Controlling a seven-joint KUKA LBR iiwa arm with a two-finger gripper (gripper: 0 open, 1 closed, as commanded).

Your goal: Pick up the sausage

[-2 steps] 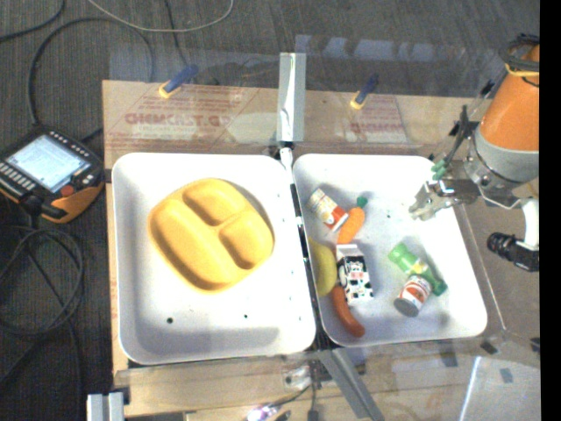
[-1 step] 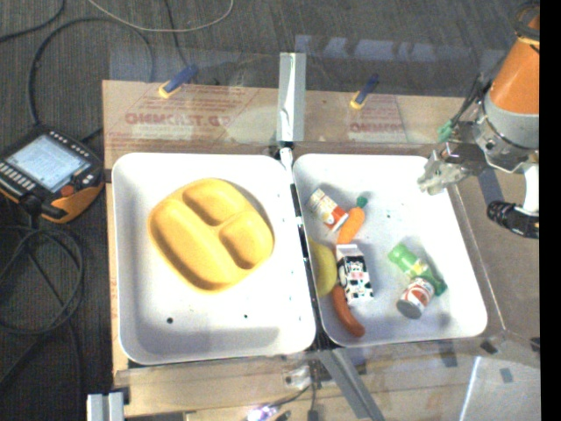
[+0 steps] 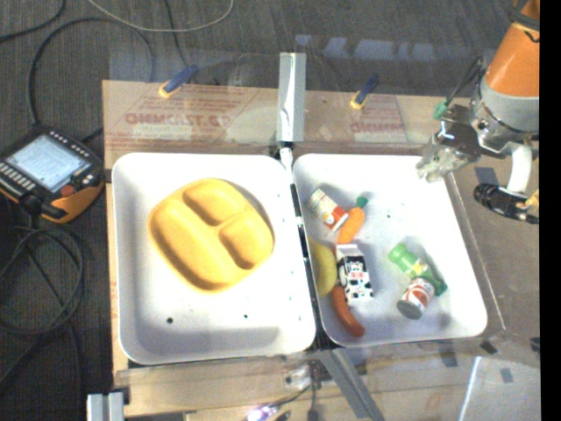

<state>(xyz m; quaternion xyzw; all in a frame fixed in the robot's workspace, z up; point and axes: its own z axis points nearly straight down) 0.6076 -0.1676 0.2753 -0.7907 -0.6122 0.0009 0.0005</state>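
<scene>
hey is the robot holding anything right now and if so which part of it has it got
Nothing is held. The pincer hangs over the right bin's upper right corner, far from the sausage, which lies at that bin's lower left.

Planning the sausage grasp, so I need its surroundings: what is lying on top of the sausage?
The milk carton overlaps the upper end of the sausage, hiding that tip. Its lower end lies bare on the right bin.

Yellow plate [image 3: 211,233], carrot [image 3: 351,225], milk carton [image 3: 354,275]
</scene>
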